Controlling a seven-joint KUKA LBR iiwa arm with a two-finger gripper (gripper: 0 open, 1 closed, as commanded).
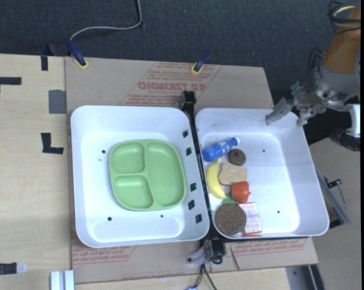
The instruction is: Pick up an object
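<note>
Objects for picking lie clustered at the left side of the right bin (pixel 291 180), against the divider. We judge the reach not yet begun: the gripper (pixel 289 109) hovers over that bin's far right corner, fingers spread and holding nothing. We advise centring over an outlying piece, such as the bottle, before descending. Count, largest first: two bins, the left bin (pixel 88 162) bearing one green plate (pixel 147 174); one brown disc (pixel 230 219), one banana (pixel 214 180), one blue bottle (pixel 219 149), one bread slice (pixel 233 174), one red piece (pixel 240 191), one small dark round (pixel 236 157).
</note>
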